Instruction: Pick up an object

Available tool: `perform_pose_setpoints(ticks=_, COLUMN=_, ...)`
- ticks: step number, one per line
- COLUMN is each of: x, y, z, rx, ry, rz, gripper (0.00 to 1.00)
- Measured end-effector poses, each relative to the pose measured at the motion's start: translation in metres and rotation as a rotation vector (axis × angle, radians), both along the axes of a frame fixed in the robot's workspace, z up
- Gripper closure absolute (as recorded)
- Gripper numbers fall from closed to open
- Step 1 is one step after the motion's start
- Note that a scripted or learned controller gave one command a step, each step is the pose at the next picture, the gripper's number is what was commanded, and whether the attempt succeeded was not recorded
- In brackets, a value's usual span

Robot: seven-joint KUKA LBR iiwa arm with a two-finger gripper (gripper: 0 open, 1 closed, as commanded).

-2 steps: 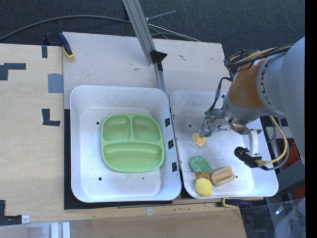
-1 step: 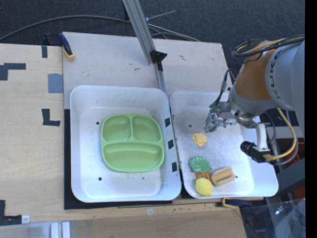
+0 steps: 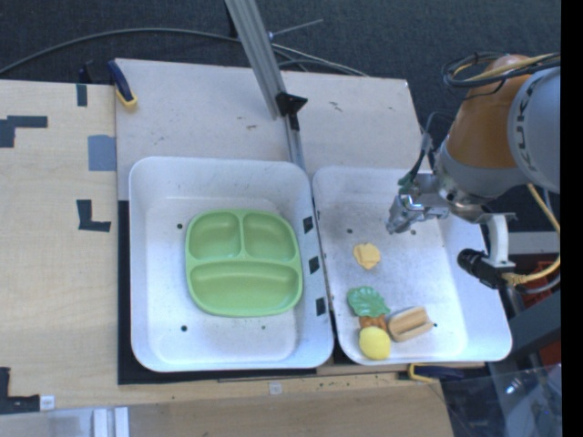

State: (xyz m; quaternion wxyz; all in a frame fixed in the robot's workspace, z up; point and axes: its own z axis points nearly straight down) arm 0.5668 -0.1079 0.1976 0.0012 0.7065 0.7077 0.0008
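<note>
My gripper [image 3: 401, 220] hangs over the upper part of the right bin [image 3: 474, 330], with no object seen between its fingers. A small yellow piece [image 3: 367, 256] lies just below and left of it. Near the bin's front lie a green leafy toy [image 3: 367, 301], a yellow ball-like toy [image 3: 374, 342] and a tan hot-dog bun [image 3: 409, 323], clustered together.
The left bin [image 3: 155, 262] holds a green divided plate [image 3: 243, 262]. A grey metal pole [image 3: 258, 44] slants over the bench behind the bins. Cables and a black fitting [image 3: 480, 267] sit by the right bin's right rim.
</note>
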Motion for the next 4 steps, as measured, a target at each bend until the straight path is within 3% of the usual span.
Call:
perform_pose_setpoints(ticks=1, x=0.001, y=0.000, z=0.026, rx=0.000, ry=0.001, rz=0.000, gripper=1.00)
perform_pose_setpoints(ticks=2, x=0.026, y=0.052, z=0.026, rx=0.003, ry=0.003, rz=0.006, gripper=1.00)
perform_pose_setpoints(ticks=4, x=0.044, y=0.167, z=0.030, rx=0.002, ry=0.005, rz=0.006, gripper=1.00)
